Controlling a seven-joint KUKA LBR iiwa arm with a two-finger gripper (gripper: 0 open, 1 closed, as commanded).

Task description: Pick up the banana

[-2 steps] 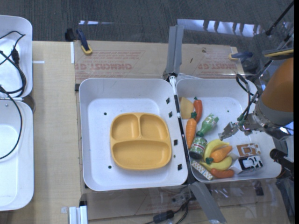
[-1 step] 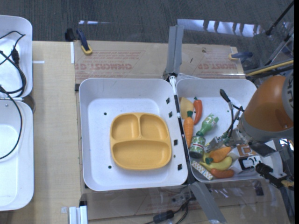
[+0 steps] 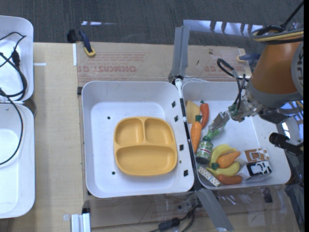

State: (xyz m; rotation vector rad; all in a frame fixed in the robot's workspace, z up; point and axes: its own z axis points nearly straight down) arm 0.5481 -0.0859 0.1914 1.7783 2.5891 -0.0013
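Over the right bin (image 3: pixel 282 151), arm (image 3: pixel 275 69) comes in from the right with its gripper (image 3: pixel 218 123) slanted down-left, tip above the bin's left half. Jaws: can't tell if released or clenched, too small and blurred. Nothing visibly between them.

Banana (image 3: pixel 223 159) lies in the right bin's lower middle, curved, with an orange carrot (image 3: pixel 229 158) lying across it and a red-orange piece (image 3: pixel 229 179) just below. Gripper tip sits above and a bit left of the banana, apart from it.

Green bottle (image 3: pixel 204 149) is just left of the banana, right below the gripper tip. Two more carrots (image 3: pixel 195 132) and a red pepper (image 3: pixel 204 114) line the bin's left wall, with a yellow item (image 3: pixel 192 111) behind them. Small printed boxes (image 3: pixel 258 162) sit to the banana's right.

Left bin (image 3: pixel 96 129) holds a yellow divided plate (image 3: pixel 145 145), flat, roughly centred. Both bins sit on the desk (image 3: pixel 53 129), touching at the shared wall.
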